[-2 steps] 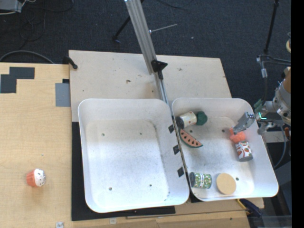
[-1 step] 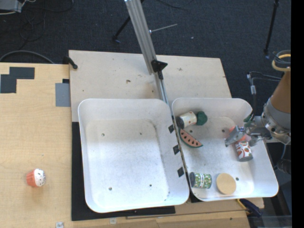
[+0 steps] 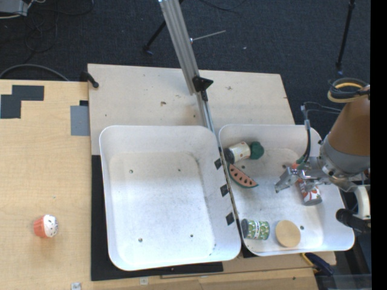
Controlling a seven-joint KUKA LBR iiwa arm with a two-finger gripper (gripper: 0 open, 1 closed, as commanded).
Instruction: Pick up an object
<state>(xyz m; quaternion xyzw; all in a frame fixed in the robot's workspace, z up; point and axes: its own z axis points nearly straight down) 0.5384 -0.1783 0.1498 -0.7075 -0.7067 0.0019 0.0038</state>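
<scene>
My gripper [image 3: 292, 179] hangs low inside the right bin [image 3: 266, 132], near its right side, below the arm's orange band. A small red and white object [image 3: 311, 194] lies just to the right of and below it, partly hidden by the wrist. Whether the two touch is unclear. In the same bin lie a beige cylinder with a green end [image 3: 243, 151], a watermelon slice toy [image 3: 243, 178], a small green can [image 3: 256, 229] and a round tan disc [image 3: 288, 233].
The left bin [image 3: 121, 141] adjoins the right one, with black clips along the shared rim. A slanted metal rail [image 3: 184, 47] rises behind the bins. A red and white toy [image 3: 46, 226] rests on the wooden table at far left.
</scene>
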